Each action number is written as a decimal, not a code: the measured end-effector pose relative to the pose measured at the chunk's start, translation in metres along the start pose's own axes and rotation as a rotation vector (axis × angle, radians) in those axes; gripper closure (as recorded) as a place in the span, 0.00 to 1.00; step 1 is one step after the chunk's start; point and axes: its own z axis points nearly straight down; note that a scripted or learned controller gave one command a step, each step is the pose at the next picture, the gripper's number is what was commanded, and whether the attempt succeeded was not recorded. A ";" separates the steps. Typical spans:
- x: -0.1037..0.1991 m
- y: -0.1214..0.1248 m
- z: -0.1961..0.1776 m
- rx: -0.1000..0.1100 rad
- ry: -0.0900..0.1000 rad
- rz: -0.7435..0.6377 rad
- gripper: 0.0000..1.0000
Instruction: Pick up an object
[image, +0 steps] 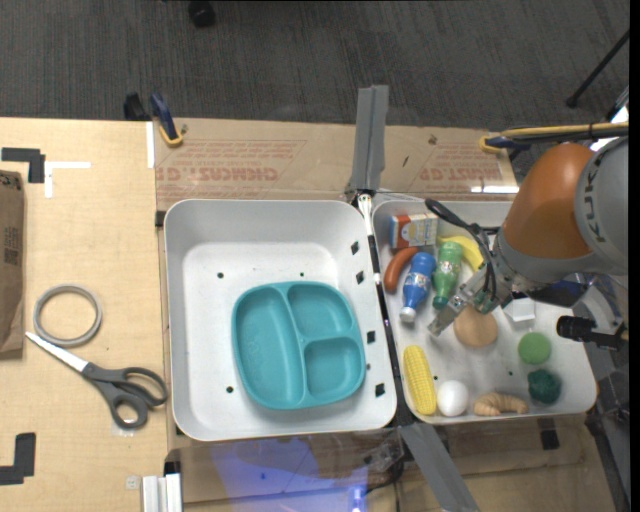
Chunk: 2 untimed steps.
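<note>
The gripper (450, 312) hovers in the right bin (570, 400), finger state unclear, just left of a tan potato (477, 329).

Bright, even overhead light, sharp across most of the view.
The 2 white bins (270, 225) glare slightly and cast soft, short shadows; a blue-violet glow (300, 480) spills along the bottom edge; the dark floor (300, 50) looks grainy.

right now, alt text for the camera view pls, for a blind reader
A grey and orange robot arm lowers its gripper into the right bin of toy food. The left bin holds a teal divided tray.
</note>
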 end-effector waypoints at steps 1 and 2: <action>-0.023 0.056 0.000 0.000 -0.001 0.041 0.00; -0.023 0.056 -0.009 0.001 -0.003 0.038 1.00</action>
